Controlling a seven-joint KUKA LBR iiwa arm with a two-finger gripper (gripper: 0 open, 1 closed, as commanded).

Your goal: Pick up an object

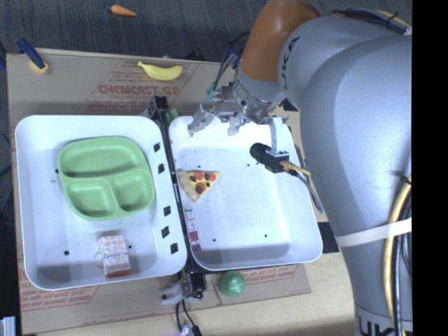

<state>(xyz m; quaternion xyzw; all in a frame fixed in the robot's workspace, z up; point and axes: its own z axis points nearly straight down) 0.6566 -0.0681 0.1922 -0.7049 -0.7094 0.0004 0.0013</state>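
The gripper (217, 121) is hovering at the right bin's (280, 247) twelve o'clock rim, fingers (198, 122) spread apart, gripping nothing. The pizza slice (198, 183) is lying at its nine o'clock side.

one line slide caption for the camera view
Gripper over right bin's far edge; pizza slice lies inside.
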